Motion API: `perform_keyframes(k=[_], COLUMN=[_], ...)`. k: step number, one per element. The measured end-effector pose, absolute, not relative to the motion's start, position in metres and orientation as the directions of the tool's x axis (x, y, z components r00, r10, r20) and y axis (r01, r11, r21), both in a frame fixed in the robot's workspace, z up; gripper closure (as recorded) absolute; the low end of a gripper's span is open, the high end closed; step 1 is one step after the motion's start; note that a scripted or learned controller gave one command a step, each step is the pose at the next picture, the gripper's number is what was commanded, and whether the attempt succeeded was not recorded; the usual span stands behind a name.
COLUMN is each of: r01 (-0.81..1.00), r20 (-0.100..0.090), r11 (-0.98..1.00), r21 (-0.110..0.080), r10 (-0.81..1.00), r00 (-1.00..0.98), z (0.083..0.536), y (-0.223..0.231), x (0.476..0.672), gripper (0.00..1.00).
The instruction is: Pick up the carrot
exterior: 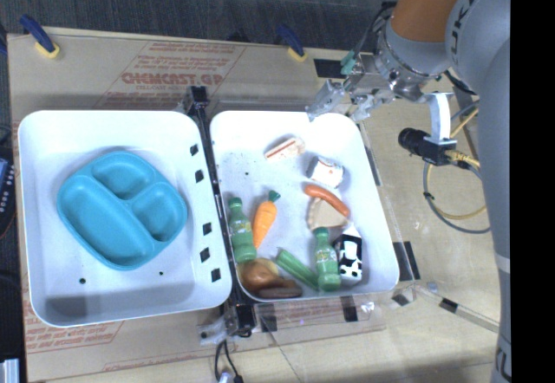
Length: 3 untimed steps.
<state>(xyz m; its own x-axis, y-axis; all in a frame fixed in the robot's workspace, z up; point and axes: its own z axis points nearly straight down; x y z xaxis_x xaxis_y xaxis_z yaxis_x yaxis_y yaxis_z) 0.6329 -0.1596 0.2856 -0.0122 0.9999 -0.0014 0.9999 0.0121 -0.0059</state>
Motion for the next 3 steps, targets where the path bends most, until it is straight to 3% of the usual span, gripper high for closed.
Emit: perform_keyframes(k=[1, 2, 3], r01=[0.969, 0.977, 0.984], r20=[0.005, -0.01, -0.017], r11=[0.245, 0.21, 0.176], r21=[-0.012, 0.025, 0.016], r10=[0.97, 0.978, 0.984], r00=[-0.245, -0.21, -0.175], z=[0.151, 0.107, 0.098], y=[-0.159, -0.128, -0.112], x=[0.563, 0.55, 0.517], gripper=[0.0, 0.0, 0.0])
